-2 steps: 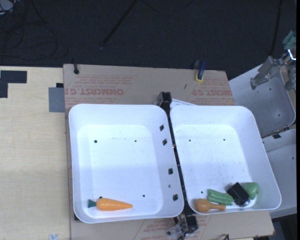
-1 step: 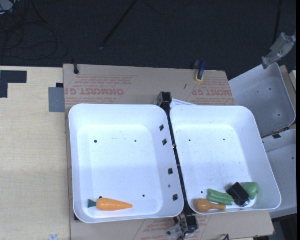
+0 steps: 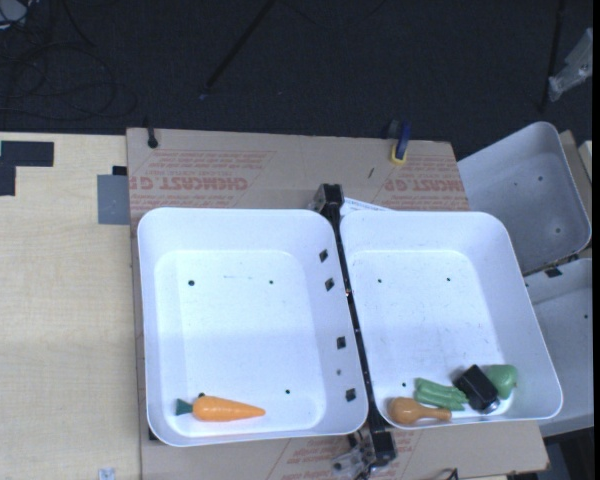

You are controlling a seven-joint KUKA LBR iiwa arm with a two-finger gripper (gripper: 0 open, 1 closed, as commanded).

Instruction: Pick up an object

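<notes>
1. Camera view layout: two shallow white plastic bins sit side by side on a brown cardboard sheet (image 3: 280, 173) laid over the pale wooden tabletop (image 3: 50, 318). The left white bin (image 3: 165, 230) and the right white bin (image 3: 500, 230) touch along a dark centre seam carrying small black clips, which appear to hold the bins together so neither shifts during a pick.
2. Candidate objects, left bin: one orange plastic carrot with a green stub (image 3: 225, 408) lies flat near the bottom wall, well apart from everything else. By judgement, this isolation makes it the easiest target.
3. Candidate objects, right bin: four items cluster in the lower right corner.
   - A tan pear-shaped plastic piece (image 3: 417, 412) lies lowest.
   - A green pod-shaped plastic vegetable (image 3: 440, 394) lies just beside it.
   - A small black block (image 3: 477, 387) rests against the pod.
   - A rounded light-green plastic piece (image 3: 501, 376) sits behind the block.
   By judgement, this crowding near the wall raises the risk of a failed or double grasp.
4. End effector state: cannot be determined, so no object can be counted as held. The pick is judged not yet begun.
</notes>
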